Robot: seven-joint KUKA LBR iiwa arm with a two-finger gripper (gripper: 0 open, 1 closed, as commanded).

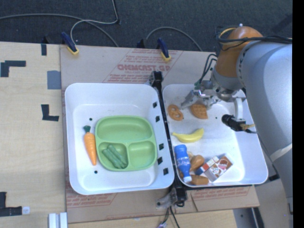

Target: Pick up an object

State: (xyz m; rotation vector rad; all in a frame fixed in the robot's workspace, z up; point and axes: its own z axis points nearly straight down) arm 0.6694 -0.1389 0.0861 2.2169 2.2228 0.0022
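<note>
Pastry point(199, 110) just below fingers point(205, 96)

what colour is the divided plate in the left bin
Light green. The plate shows clearly in the camera view, beside an orange carrot.

Brown pastry point(199, 110) flat in right bin's point(251, 148) far end.

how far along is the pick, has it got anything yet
Done: the gripper has reached the right bin, low near the brown pastry. In hand: nothing seen between its fingers. Left: grasp and lift; the pretzel and banana also lie there.
</note>
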